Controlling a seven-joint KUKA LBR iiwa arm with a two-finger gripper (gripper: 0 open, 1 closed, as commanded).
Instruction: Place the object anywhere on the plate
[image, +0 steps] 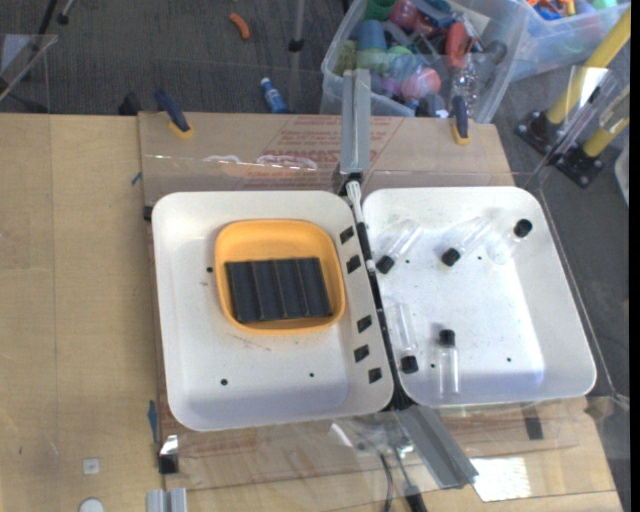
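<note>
where the surface (70, 300) carries two white bins side by side, the left bin (190, 380) holds an orange plate (232, 245) with a dark ridged block (278, 290) lying on it, bare floor all round the plate. the right bin (540, 330) holds clear vials (447, 358) with black caps, scattered well apart, some near the dividing edge. the hand's state cannot be told.

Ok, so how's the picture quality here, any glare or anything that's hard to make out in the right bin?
In the camera view, the lighting is even and soft, with only faint shadows under the bin rims. The clear vials in the right bin nearly vanish against the white; mostly their black caps stand out. The orange plate and its dark ribbed insert read sharply. The clutter above the bench is slightly soft.
</note>
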